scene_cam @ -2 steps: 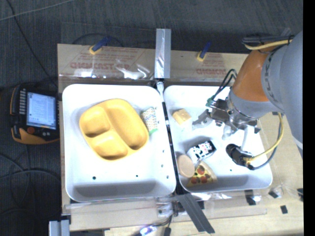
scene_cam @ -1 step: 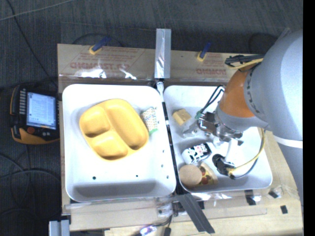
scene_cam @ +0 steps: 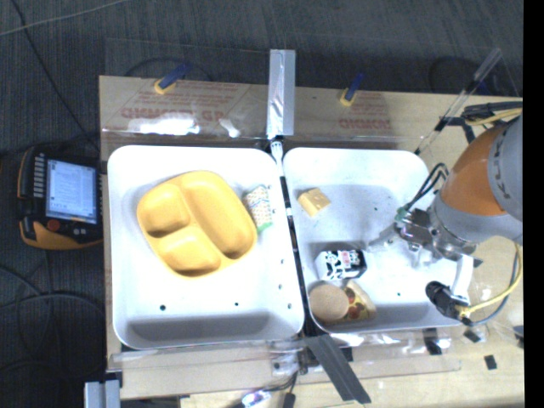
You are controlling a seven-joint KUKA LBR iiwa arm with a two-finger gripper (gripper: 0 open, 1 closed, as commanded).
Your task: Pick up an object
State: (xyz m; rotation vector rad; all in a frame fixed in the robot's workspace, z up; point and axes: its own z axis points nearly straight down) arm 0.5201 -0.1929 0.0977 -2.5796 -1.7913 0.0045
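The grey arm with its orange band (scene_cam: 480,185) reached in at the right edge. A yellow three-compartment plastic tray (scene_cam: 195,222) filled the left white bin (scene_cam: 127,313). In the right white bin (scene_cam: 399,172) lay a round brown bun-like object (scene_cam: 327,303), a black-and-white cow-patterned toy (scene_cam: 342,263) and a pale yellow block (scene_cam: 314,201). Whether the gripper (scene_cam: 416,232) was clenched, I cannot tell.
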